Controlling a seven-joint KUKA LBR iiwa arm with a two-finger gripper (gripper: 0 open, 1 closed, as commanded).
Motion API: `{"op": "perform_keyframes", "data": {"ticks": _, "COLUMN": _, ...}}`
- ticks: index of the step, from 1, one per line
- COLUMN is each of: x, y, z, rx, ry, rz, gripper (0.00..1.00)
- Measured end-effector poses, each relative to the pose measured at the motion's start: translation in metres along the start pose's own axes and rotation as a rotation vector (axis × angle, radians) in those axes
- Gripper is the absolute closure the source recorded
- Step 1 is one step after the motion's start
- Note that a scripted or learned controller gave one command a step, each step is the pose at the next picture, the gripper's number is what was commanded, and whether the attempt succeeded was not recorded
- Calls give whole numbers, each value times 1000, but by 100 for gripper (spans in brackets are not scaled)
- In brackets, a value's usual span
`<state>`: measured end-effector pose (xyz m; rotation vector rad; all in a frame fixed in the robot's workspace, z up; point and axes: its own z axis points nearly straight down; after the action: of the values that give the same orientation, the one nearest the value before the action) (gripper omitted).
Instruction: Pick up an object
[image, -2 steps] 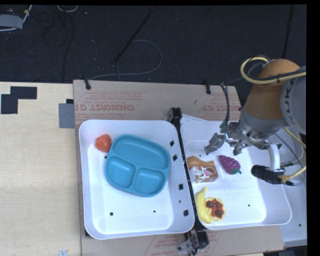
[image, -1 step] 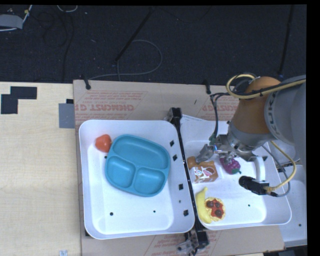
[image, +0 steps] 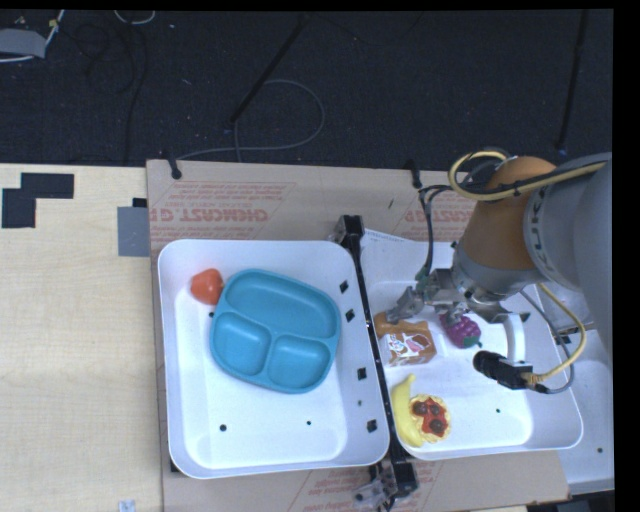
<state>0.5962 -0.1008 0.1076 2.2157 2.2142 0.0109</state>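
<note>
Nothing's grabbed yet: end effector (image: 432, 297) hangs just above the snack packet (image: 405, 341), can't tell if it's open or closed

glossy white plastic bins (image: 190, 400); smooth blue plastic tray (image: 275, 330); matt cardboard (image: 260, 205) underneath; pale wood-look bench (image: 70, 350)

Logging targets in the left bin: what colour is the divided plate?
Light blue, seen clearly in the camera view: the divided plate lies in the left bin.

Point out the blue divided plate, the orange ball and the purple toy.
blue divided plate (image: 274, 331), camera view, on the ridge between its compartments.
orange ball (image: 207, 286), camera view, its middle.
purple toy (image: 462, 330), camera view, its rounded body.
</note>
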Motion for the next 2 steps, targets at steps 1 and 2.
{"op": "perform_keyframes", "data": {"ticks": 1, "x": -2, "y": -1, "z": -7, "rx": 4, "ry": 0, "rz": 6, "gripper": 100}}
{"op": "perform_keyframes", "data": {"ticks": 2, "x": -4, "y": 6, "z": -66, "rx": 12, "ry": 1, "rz": -1, "gripper": 100}}
